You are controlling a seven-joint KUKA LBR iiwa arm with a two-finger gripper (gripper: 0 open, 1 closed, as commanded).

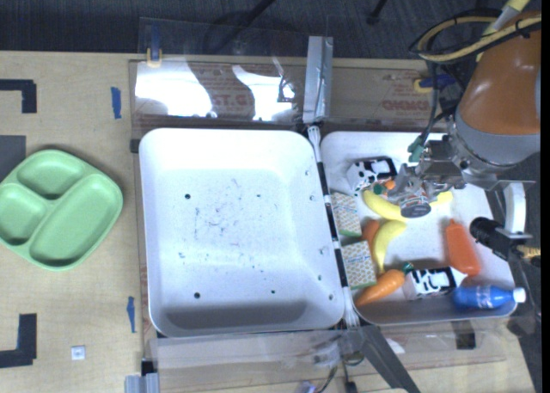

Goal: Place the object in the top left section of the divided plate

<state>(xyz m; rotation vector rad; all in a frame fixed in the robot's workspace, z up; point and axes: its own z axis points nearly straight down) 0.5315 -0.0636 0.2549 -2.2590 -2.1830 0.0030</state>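
Bench is carrying two bins: left bin, right bin holding bananas, carrots, bottle. My gripper is hovering there (grip state unclear). Divided plate is sitting apart, left.

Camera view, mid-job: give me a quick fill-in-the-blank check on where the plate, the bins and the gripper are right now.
1. The green divided plate lies on the bench to the ____ of both bins.
2. The gripper hovers over the ____ white bin, above a yellow banana.
3. The blue bottle lies in the right bin's near-____ corner.
4. The green divided plate has ____ sections.

Missing words: left; right; right; three
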